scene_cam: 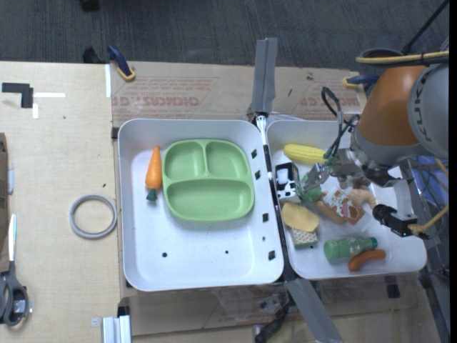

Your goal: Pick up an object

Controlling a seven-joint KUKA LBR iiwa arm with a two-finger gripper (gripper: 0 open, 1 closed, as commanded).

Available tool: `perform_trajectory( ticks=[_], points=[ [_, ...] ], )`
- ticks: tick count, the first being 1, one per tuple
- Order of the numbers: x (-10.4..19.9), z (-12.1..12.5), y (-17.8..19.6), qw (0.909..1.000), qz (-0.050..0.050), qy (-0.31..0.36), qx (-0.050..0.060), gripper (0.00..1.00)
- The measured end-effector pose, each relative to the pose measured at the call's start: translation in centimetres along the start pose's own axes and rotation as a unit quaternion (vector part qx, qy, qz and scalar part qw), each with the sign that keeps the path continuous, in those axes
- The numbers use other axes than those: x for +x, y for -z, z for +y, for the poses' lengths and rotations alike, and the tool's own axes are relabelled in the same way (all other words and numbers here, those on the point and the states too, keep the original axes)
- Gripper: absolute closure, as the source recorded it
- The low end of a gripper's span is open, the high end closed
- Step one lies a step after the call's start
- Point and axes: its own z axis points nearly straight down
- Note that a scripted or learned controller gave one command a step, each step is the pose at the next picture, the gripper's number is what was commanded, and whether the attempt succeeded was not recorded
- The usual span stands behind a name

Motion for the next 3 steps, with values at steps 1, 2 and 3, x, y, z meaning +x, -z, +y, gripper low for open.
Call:
perform_trajectory(
  ticks=[1,2,3],
  points=[
    [-1.0,-4.6,-4.2,0.9937,-0.001,0.112,-0.007,0.00],
    [-0.9,1.4,-4.8,0.9962,0.000,0.087,-0.001,0.00],
    [-2.8,7.1,-4.8,0.9999,-0.001,0.011,0.001,0.00]
  ],
)
